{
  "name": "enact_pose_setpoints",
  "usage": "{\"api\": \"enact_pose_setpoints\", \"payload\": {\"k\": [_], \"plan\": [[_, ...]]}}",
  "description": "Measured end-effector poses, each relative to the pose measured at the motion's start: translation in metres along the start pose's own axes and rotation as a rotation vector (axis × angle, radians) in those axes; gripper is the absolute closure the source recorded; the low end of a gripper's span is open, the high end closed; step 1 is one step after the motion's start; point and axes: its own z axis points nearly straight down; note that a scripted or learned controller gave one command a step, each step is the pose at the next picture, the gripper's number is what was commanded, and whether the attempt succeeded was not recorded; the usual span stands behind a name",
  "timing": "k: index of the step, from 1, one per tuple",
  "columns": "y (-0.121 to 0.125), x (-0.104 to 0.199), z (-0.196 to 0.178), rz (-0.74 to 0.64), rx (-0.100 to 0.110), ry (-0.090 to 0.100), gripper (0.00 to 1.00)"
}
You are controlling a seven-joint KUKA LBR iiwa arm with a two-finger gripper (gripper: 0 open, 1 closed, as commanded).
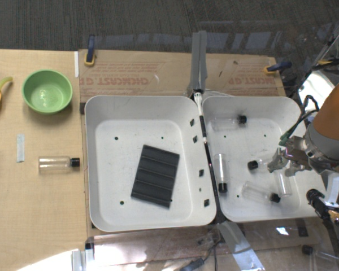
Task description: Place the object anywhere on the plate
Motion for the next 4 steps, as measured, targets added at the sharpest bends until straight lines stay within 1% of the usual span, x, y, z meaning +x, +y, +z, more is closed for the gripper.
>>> {"api": "enact_pose_setpoints", "payload": {"k": [1,2,3,4], "plan": [[-0.012,0.036,0.083,-0.118,0.000,0.001,1.00],[-0.013,0.034,0.075,-0.114,0.003,0.001,1.00],[-0.029,0.104,-0.017,-0.223,0.001,0.000,1.00],[-0.028,0.103,-0.024,-0.225,0.002,-0.003,1.00]]}}
